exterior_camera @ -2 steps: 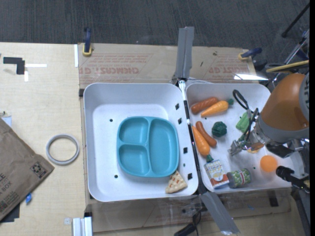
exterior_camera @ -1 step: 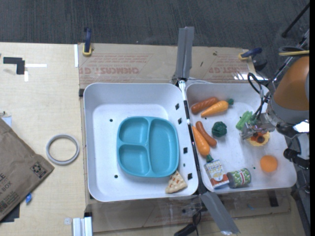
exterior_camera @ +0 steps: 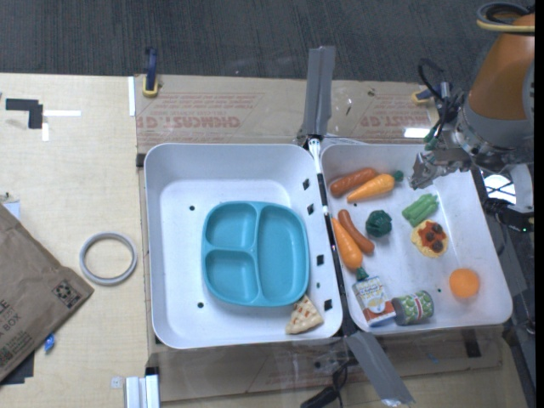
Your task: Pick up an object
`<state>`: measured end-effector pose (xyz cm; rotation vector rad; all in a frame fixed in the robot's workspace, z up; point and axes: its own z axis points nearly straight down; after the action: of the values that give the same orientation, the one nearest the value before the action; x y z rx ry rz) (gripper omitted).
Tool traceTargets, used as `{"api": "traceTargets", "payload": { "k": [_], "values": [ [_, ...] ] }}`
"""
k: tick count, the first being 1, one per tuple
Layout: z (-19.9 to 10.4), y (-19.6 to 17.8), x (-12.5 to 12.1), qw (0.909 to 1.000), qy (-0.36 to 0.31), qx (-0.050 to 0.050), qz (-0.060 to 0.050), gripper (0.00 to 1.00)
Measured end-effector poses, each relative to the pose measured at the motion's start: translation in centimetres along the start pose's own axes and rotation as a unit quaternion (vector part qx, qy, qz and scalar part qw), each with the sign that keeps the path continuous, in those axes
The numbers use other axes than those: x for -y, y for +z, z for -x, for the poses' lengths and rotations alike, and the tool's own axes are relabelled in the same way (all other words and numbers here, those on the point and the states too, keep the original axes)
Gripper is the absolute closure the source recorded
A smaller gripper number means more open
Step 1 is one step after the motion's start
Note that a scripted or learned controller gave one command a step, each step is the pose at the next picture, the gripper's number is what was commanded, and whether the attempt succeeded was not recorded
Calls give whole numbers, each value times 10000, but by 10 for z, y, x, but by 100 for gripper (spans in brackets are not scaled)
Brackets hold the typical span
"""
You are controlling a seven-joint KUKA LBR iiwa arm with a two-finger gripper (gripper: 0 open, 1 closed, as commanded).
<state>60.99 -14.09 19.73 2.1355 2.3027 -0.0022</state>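
Observation:
The right bin [exterior_camera: 489, 228] holds toy food: two carrots [exterior_camera: 371, 188], [exterior_camera: 346, 243], two sausages [exterior_camera: 352, 179], [exterior_camera: 355, 231], a broccoli [exterior_camera: 379, 223], a green pod [exterior_camera: 420, 208], a small pizza [exterior_camera: 430, 238], an orange [exterior_camera: 464, 283], a juice carton [exterior_camera: 372, 301] and a green can [exterior_camera: 413, 307]. My gripper [exterior_camera: 422, 173] hangs at the bin's far right part, just right of the upper carrot and above the green pod. Nothing is visible between its fingers.
The left bin [exterior_camera: 170, 253] holds a teal divided plate [exterior_camera: 255, 253] and a waffle slice [exterior_camera: 303, 317] at its front right corner. A tape ring [exterior_camera: 108, 257] and a cardboard box [exterior_camera: 30, 300] lie on the bench at left. A grey divider post [exterior_camera: 319, 92] stands between the bins.

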Motion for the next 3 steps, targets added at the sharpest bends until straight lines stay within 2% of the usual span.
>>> {"api": "traceTargets", "payload": {
  "k": [1,2,3],
  "values": [
    [-46,105,-4,9965,-832,-2,7,100],
    [-150,6,4,9931,-1170,-5,-2,100],
    [-110,-100,-9,9568,-2907,5,10,100]
  ]
}}
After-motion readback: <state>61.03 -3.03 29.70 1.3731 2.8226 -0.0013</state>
